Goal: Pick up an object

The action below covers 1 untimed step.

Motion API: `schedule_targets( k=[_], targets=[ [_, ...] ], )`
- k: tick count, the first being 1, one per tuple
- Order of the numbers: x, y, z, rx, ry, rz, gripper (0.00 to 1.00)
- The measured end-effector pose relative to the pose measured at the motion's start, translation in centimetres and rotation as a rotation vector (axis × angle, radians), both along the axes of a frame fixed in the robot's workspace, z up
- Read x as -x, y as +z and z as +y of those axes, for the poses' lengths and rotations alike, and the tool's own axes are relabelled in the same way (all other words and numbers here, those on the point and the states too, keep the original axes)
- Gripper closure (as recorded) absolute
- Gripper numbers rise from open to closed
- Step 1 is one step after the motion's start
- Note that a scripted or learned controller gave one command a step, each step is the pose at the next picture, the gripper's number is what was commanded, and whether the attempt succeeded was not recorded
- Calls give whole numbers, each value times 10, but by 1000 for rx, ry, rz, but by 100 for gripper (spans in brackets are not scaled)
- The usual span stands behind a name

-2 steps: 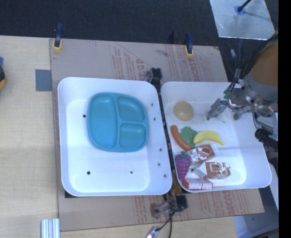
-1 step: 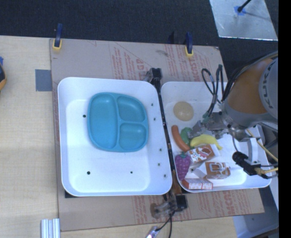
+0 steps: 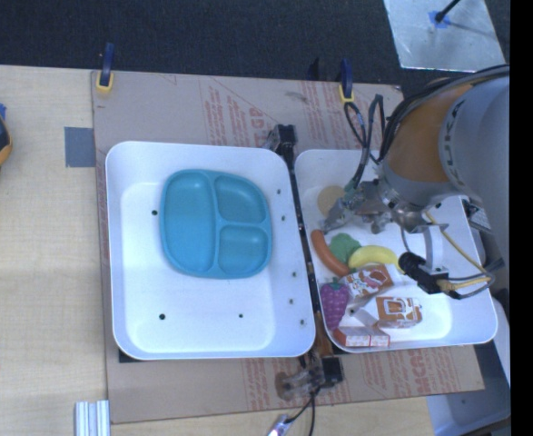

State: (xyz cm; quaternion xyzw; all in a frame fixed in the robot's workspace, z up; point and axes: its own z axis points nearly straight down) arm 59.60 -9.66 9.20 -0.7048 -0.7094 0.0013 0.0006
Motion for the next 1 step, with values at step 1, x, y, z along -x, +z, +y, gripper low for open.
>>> schedule_targets(
  k=[1],
  targets=[
    [-61, 0, -24, -1, -1, -1, 0]
  ],
)
